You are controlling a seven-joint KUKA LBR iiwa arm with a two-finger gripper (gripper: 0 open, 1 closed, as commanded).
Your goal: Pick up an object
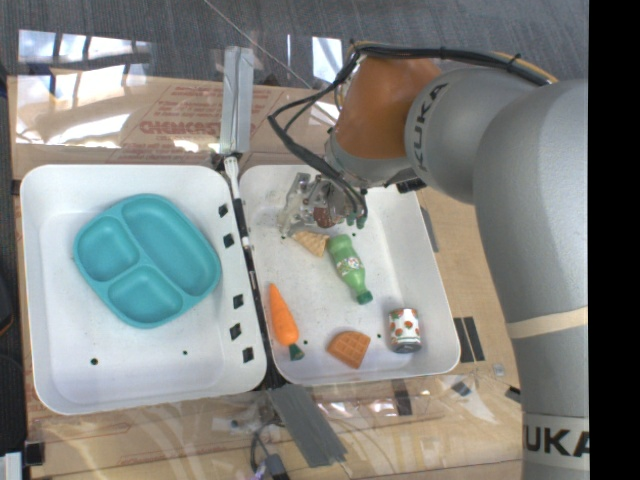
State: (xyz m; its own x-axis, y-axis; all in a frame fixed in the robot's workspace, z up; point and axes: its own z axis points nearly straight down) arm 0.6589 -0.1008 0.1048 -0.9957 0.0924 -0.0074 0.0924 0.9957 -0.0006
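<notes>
The gripper [318, 208] hung low in the right bin [428, 268]; finger state could not be determined. Just below it, the green bottle [349, 266] lay flat, long axis diagonal, cap toward the bin's lower right.

Grey arm [520, 218] enters from the right, filling the right side of the view top to bottom. Thick link bends over toward the left, ending at the orange band [385, 103] above the wrist. Black cables loop around the band. Wrist points down, pincer [318, 206] hangs low below it, metal parts clustered and slightly blurred. Finger state not readable from this angle.
</notes>
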